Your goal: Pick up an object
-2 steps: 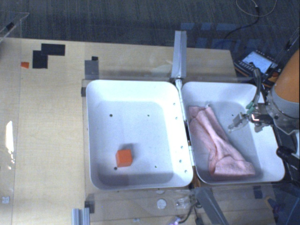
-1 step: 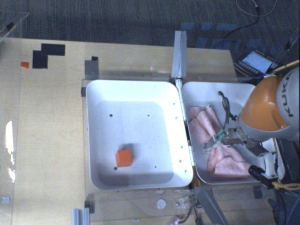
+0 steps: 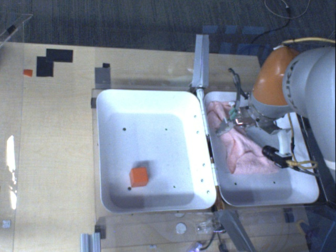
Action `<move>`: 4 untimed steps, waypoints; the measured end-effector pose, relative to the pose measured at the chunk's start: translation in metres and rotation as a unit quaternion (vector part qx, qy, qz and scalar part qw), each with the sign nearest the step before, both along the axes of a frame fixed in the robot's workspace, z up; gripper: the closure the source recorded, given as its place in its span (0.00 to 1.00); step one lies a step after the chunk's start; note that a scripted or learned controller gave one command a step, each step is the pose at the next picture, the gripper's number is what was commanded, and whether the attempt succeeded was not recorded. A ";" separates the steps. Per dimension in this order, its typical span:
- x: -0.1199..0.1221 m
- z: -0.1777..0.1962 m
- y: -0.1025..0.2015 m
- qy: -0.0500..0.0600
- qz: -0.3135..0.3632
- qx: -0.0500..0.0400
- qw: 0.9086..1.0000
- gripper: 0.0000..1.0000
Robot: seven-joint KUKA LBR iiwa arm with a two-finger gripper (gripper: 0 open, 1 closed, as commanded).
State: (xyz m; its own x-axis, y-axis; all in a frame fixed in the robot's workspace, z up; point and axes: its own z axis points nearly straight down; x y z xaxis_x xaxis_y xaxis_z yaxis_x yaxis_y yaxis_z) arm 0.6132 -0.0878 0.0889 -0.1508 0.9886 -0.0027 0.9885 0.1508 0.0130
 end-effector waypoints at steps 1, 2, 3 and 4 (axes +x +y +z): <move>-0.027 0.000 -0.040 0.000 0.020 -0.001 1.000 0.00; -0.023 0.015 -0.039 -0.006 0.021 -0.003 1.000 1.00; 0.030 0.001 -0.062 0.000 0.127 -0.003 0.992 1.00; 0.029 0.000 -0.062 0.001 0.127 -0.002 0.992 0.00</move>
State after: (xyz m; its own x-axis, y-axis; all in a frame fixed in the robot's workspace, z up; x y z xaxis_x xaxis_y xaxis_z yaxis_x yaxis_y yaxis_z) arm 0.6425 -0.1499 0.0885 -0.3955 0.9185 -0.0065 0.9184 0.3955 0.0095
